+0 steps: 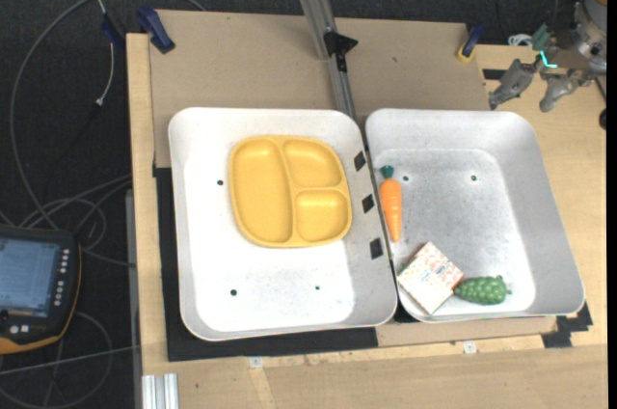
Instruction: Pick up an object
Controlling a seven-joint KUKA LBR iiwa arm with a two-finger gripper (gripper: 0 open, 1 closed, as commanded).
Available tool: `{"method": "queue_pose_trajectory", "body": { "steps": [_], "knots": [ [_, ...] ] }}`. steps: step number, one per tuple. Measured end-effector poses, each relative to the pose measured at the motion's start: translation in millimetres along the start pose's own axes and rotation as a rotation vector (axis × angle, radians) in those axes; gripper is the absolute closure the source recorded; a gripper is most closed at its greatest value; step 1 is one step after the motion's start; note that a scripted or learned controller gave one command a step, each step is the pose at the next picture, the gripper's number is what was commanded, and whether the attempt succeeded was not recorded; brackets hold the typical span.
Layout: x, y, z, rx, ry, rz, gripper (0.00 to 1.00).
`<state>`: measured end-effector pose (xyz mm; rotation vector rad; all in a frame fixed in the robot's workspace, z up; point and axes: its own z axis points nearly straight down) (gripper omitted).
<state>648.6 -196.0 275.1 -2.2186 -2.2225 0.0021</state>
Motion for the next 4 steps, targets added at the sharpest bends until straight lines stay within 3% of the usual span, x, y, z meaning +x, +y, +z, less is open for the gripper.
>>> {"method": "queue_pose_trajectory", "body": {
  "steps": [1, 3, 4],
  "knots": [
    [1.2, -8.9, 46.6, 0.004, 0.001, 0.002, 0.0],
    [-1.9, -4.0, 151.0, 0.006, 0.002, 0.0, 0.0],
    [-2.0, -1.6, 134.6, -0.003, 0.0, -0.001, 1.0]
  ]
}}
